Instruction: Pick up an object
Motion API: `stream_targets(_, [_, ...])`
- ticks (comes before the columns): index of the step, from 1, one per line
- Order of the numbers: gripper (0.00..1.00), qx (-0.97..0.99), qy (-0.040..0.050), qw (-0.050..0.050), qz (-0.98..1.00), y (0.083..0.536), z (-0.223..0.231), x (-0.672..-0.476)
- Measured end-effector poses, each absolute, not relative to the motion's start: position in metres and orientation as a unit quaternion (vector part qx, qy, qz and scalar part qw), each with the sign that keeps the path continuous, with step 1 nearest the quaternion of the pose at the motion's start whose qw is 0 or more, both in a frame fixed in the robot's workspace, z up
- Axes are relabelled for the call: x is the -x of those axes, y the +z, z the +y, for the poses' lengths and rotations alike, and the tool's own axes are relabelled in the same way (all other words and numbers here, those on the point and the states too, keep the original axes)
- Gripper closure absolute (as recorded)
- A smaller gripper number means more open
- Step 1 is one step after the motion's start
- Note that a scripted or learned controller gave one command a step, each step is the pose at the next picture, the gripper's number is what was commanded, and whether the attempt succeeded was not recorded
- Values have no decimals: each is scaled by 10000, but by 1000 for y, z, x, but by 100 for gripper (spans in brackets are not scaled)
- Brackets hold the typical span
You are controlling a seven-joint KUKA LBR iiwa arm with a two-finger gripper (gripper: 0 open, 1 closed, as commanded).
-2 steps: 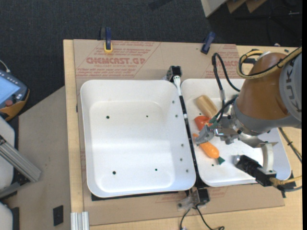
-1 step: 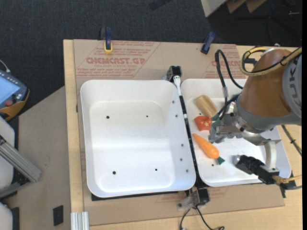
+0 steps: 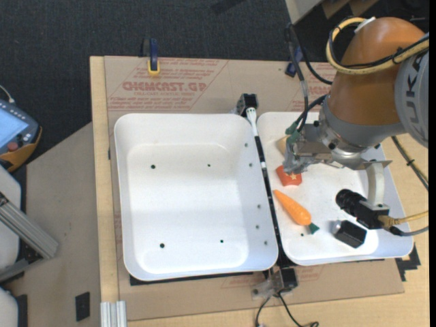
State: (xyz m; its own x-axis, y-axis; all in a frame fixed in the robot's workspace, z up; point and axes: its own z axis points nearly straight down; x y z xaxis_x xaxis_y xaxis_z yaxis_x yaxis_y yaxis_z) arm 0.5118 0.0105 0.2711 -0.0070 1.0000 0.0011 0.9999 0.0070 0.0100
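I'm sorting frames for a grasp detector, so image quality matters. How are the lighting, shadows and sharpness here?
Camera view: even, soft light; the left bin is bright white with only faint shading. The arm casts shadow over the gripper and red block. The carrot looks sharp.

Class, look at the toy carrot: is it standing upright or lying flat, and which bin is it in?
Lying flat. The carrot rests on its side on the floor of the right bin, its green end pointing toward the bench's front edge.
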Motion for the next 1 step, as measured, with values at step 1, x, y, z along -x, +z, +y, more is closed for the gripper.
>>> stream_targets(1, [100,-7039,79,44,7103,403,67,-502])
